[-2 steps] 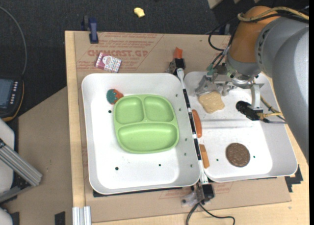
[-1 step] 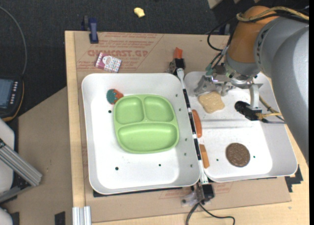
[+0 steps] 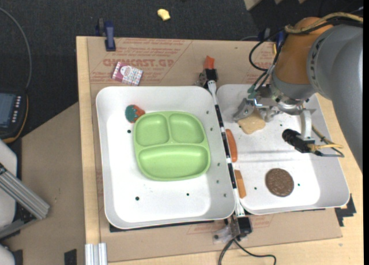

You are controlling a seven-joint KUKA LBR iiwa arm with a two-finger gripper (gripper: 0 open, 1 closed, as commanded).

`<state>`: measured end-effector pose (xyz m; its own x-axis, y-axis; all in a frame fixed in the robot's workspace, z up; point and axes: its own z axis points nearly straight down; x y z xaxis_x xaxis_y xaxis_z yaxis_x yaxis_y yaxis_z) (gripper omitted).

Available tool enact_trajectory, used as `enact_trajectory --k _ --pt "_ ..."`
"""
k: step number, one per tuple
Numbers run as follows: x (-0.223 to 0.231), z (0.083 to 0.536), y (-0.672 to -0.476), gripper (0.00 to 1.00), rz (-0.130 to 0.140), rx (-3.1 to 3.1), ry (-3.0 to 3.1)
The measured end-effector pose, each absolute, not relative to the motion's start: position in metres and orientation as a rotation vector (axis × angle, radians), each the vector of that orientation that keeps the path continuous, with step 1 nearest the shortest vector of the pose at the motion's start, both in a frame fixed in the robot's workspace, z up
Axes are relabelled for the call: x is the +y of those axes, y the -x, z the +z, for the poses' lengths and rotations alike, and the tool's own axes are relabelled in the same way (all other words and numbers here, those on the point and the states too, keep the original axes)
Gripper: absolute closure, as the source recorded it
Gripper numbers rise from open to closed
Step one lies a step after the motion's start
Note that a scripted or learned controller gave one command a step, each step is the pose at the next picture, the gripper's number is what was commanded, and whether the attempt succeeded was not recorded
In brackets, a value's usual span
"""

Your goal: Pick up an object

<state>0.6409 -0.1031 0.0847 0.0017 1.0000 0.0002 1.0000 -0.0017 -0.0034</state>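
Hanging over the upper left part of the right bin, the claw sits directly above a tan, bread-like piece and seems to touch its top; how far it is spread cannot be told. The tan piece lies flat near the bin's divider, long axis running roughly left to right. Further down that bin rests a brown round patty, with an orange hot dog along the divider.
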Motion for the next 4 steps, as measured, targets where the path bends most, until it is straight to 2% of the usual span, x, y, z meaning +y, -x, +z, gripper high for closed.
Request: enact_trajectory --k 3,4 --pt "-0.094 0.085 -0.667 0.00 -0.003 -2.225 2.222" --pt "-0.092 0.085 -0.655 0.00 0.002 -2.219 2.221"
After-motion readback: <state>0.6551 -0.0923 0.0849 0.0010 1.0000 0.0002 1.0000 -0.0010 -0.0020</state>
